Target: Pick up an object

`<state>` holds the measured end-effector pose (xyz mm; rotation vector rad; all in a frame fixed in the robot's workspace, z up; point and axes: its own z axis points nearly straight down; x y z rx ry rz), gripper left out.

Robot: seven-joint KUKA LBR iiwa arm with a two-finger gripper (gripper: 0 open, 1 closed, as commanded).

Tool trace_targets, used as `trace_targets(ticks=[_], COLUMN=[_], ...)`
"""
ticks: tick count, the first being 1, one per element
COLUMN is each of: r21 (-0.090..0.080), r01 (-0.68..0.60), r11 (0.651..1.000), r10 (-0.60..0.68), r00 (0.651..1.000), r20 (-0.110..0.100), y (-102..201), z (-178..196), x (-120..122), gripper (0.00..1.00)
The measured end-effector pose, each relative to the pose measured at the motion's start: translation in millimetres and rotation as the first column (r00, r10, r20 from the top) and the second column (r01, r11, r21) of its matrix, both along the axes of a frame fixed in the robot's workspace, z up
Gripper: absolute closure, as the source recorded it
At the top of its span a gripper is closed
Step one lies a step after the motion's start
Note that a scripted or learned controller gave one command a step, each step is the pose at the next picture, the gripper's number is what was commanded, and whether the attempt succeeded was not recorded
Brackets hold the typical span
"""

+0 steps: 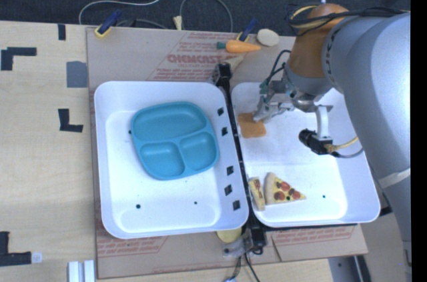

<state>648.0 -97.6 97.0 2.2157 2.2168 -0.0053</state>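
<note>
Claw state unclear, low over right bin | tan block just beside | pizza slice apart

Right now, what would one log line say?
pincer: over right white bin | nearest: tan bread-like block | grasp: unclear | pizza slice toy: untouched

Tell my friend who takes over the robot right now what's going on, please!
Gripper: low in the right bin, right at the tan bread-like piece by the bin's left wall. I cannot tell if it has a grip.
Pizza slice: lying near the right bin's front.
Blue divided plate: in the left bin.
Done: the arm has reached an object.
Left: nothing is seen lifted yet; check the grasp, then raise.
</note>
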Motion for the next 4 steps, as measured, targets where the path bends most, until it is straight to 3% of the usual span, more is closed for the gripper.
trace_targets(ticks=[1, 2, 3, 4], r21=[0.01, 0.008, 0.007, 0.006], r01=[-0.001, -0.001, 0.006, -0.002], r11=[1.0, 1.0, 1.0, 1.0], r10=[0.001, 0.001, -0.006, 0.002], r00=[1.0, 1.0, 1.0, 1.0], r20=[-0.002, -0.005, -0.003, 0.001], y=[32.1, 30.7, -3.8, -7.0], z=[92.6, 86.8, -14.7, -10.6], x=[-92.1, -90.3, -165.9, -100.0], gripper=[1.0, 0.0, 0.0, 0.0])
